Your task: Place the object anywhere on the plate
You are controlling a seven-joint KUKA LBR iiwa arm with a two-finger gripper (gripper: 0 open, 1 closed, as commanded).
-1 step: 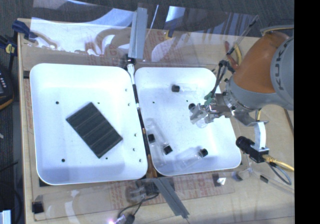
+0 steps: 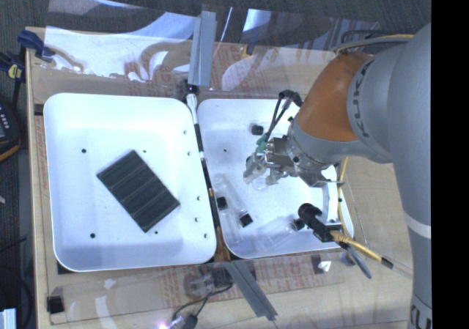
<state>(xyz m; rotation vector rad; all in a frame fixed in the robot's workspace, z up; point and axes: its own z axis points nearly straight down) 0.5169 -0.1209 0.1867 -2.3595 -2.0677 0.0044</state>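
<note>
Camera view, looking down at a slant on the bench (image 2: 88,82).

- Left bin (image 2: 58,174): you see the plate (image 2: 138,190), a dark grey ribbed slab. It lies flat near the middle of the bin floor, turned on a diagonal to the walls.
- Right bin (image 2: 227,119): three small dark items lie here, all well apart from the plate.
  - A black cube (image 2: 245,219) sits on the floor toward the near-left corner.
  - A smaller black piece (image 2: 222,204) lies just beside the cube, close to the wall shared with the left bin.
  - A black knob (image 2: 256,130) sits alone toward the far side.
  - You cannot tell from this angle which of the three is the object to move.
  - Faint, clear shapes show on the floor near the cube, too washed out to identify.
- Arm (image 2: 388,100): it reaches in from the right, with the orange band (image 2: 333,108) over the right bin's far-right part.
- Gripper (image 2: 258,168): it is over the middle of the right bin, between the knob and the cube and apart from both.
  - It reads as a tangle of bright metal against the white floor, so you cannot tell whether it is wide or narrow.
  - You cannot make out anything held in it.
</note>
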